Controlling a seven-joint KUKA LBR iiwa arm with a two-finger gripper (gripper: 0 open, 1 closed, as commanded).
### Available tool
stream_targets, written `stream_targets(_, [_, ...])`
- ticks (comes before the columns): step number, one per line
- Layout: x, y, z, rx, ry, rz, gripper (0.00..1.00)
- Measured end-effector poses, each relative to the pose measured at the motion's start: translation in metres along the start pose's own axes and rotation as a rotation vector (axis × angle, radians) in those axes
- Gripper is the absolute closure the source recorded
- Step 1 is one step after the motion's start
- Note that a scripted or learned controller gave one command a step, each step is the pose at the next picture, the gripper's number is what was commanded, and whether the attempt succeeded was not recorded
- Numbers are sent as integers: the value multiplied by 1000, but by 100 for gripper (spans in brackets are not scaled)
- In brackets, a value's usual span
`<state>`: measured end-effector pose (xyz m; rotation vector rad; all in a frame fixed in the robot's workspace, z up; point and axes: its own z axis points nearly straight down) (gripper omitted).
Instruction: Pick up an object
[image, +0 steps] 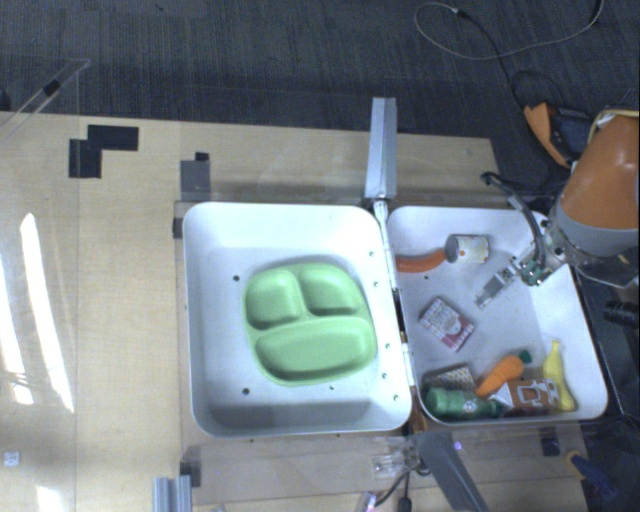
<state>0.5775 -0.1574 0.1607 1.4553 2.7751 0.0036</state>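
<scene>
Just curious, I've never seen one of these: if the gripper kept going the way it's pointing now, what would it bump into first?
The gripper points down and toward the view's left. Going on, it would probably meet the right bin's bare white floor first, just short of the small pink packet. Depth is hard to judge from above.

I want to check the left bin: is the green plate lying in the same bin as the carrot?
No, the green plate lies in the left bin, while the carrot lies in the right bin.

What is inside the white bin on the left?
The left bin holds a green divided plate with three compartments lying flat near its middle. Whatever lies under the plate is covered.
</scene>
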Motion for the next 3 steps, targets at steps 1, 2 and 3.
stream_targets(1, [-9,74,31,-8,-8,-218,0])
stream_targets(2, [-18,94,-31,-2,-2,-103,0])
stream_targets(3, [13,92,50,-1,0,-30,0])
